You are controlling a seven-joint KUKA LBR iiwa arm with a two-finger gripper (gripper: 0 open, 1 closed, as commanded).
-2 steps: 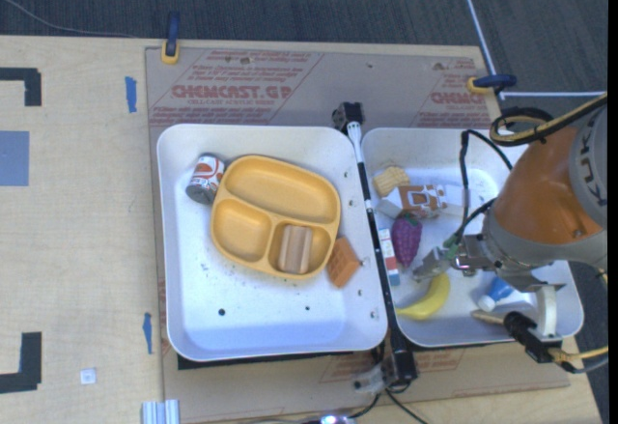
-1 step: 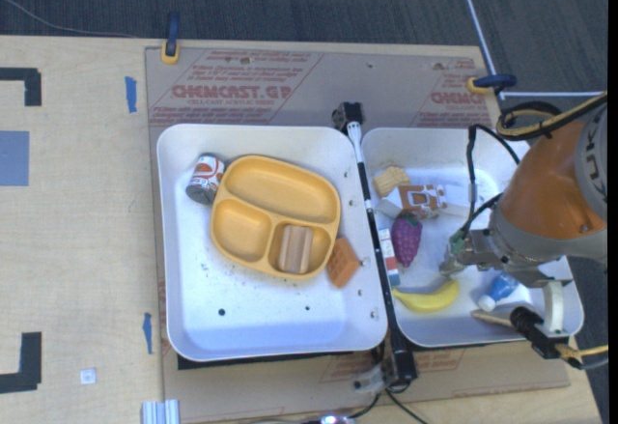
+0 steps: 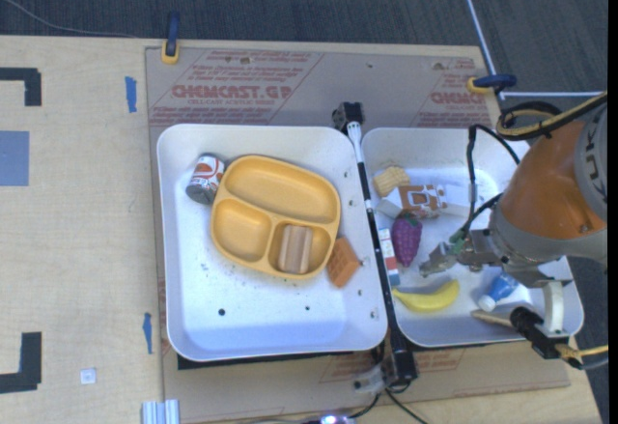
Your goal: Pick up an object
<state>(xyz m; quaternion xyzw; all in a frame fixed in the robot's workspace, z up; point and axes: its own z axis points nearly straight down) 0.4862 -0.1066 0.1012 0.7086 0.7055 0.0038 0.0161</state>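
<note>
The tool [image 3: 439, 261] is hovering with fingers spread wide, gripping nothing, in the right bin [image 3: 439, 144] near the worktop's right edge. The banana [image 3: 428, 296] is lying just below it; lowering squarely astride its middle before closing would probably serve best.

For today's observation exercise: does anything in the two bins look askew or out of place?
The yellow divided tray sits at a slant in the left bin, with a can lying on its side against it. The right bin's items lie scattered. Nothing looks spilled or broken.
</note>
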